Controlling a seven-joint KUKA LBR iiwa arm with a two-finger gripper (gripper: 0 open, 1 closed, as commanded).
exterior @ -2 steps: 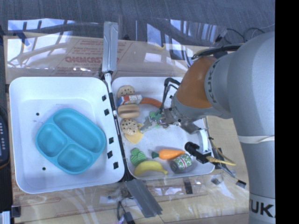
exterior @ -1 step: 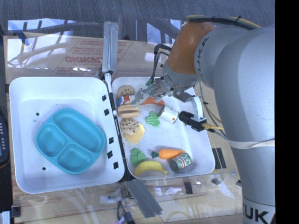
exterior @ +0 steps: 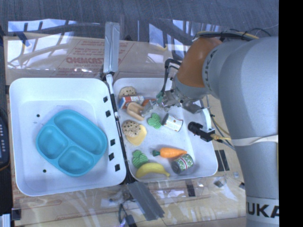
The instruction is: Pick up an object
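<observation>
Pick candidates all sat in the right bin, frame centre-right: a cookie and small can on its side at upper left of the bin, a wooden-looking piece below them, a green leafy toy mid-bin, a white cylinder just beside it, a yellowish waffle-like piece lower left. Along the bin's lower edge: green piece, banana, carrot, a tin can tilted beside the carrot. Clutter was loose, items mostly apart, probably scattered so single grasps were possible.

Gripper hung low over the bin's upper-middle, near the green toy and white cylinder, reaching in from frame right. Nothing visibly sat between the jaws; whether they were spread or clenched, cannot tell, the wrist hid too much. Judged as an approach or descent toward that middle cluster; no object looked lifted.

Left bin held a blue divided tray, lying flat. Tabletop behind showed cardboard and reflective plastic.
</observation>
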